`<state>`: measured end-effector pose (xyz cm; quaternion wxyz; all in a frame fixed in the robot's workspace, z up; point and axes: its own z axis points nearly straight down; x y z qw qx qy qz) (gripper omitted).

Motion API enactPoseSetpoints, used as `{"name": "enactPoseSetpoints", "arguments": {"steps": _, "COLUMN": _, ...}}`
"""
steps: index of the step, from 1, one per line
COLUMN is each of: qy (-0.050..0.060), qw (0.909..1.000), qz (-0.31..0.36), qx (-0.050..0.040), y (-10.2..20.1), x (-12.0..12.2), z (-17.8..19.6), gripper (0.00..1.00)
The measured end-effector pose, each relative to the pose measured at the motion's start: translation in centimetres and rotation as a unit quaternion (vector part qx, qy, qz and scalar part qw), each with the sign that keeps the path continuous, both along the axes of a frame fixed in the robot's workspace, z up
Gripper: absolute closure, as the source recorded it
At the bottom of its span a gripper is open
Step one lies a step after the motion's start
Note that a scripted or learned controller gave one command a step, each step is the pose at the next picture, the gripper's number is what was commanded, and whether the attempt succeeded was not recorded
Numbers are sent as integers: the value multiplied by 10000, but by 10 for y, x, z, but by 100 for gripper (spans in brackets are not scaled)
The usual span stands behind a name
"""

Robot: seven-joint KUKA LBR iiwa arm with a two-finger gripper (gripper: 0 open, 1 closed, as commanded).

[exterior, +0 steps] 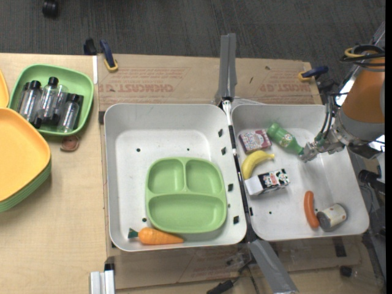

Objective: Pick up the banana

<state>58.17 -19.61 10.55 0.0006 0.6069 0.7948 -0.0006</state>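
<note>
Banana (256, 162) lies well left of end effector (311, 151)

One camera looks down on me from above the tabletop (67, 237), tilted so the far edge and the dark carpet (184, 11) beyond it sit at the top. It stands far enough back to take in both white bins: left bin (122, 133), right bin (349, 225). My arm (361, 103) comes in from the right edge.
</note>
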Motion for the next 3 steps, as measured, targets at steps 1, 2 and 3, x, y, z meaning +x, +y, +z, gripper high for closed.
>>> {"name": "enactPoseSetpoints", "arguments": {"steps": 1, "qy": 17, "qw": 9516, "qz": -3074, "qx": 0, "y": -26, "x": -38, "z": 19, "gripper": 100}}
{"name": "enactPoseSetpoints", "arguments": {"steps": 2, "qy": 10, "qw": 9106, "qz": -4133, "qx": -6, "y": 29, "x": 44, "z": -15, "gripper": 100}}
{"name": "enactPoseSetpoints", "arguments": {"steps": 3, "qy": 7, "qw": 8216, "qz": -5701, "qx": -11, "y": 94, "x": 70, "z": 156, "gripper": 100}}
